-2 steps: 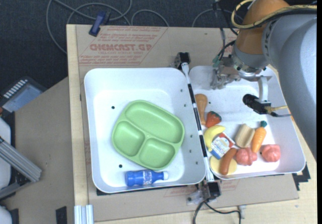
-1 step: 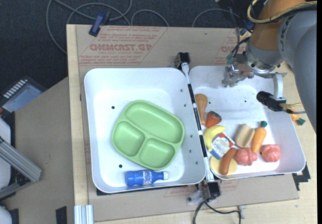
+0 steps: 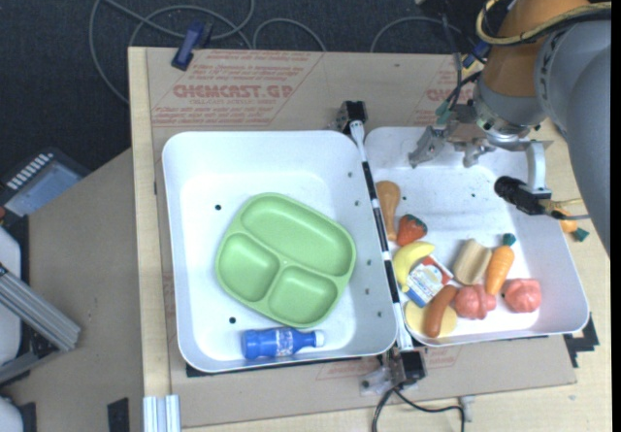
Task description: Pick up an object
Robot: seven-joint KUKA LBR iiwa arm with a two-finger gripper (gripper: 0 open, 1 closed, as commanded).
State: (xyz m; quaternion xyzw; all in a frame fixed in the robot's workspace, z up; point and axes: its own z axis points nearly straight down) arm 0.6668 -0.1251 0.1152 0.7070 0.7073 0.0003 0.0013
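Hovering over the far end of the right bin (image 3: 543,323), the gripper (image 3: 448,147) is showing its two fingers spread apart, with nothing between them. All the toy food is lying in the near half of this bin, well apart from it: a strawberry (image 3: 411,228), a banana (image 3: 411,255), a sausage (image 3: 439,310) and a carrot (image 3: 499,267). In the left bin (image 3: 194,187) a green plate (image 3: 284,259) is lying, with a blue bottle (image 3: 281,343) just beside it.
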